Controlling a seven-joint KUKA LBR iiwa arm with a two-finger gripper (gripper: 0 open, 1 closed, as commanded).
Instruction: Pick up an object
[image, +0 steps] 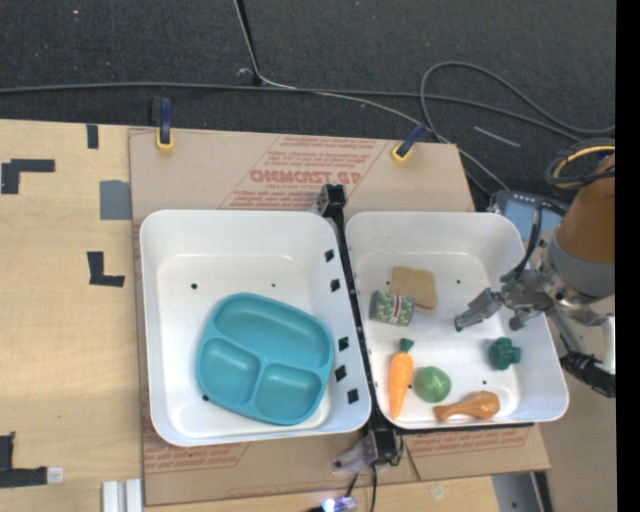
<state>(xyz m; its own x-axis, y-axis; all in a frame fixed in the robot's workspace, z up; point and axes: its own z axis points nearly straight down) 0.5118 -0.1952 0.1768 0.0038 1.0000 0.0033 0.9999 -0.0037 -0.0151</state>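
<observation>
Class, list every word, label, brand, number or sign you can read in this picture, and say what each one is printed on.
"CHEMCAST GP": red print on the brown cardboard sheet under the two bins; it repeats in slanted rows, the other rows being too faint or cut off to read.
Label on the small green can in the right bin: too small and blurred to read.
Black tape marks on the wooden bench: shapes, not letters.

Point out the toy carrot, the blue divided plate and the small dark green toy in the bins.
toy carrot (399, 380): camera view, middle of its orange body.
blue divided plate (262, 330): camera view, floor of its large compartment.
dark green toy (504, 353): camera view, its centre.
</observation>
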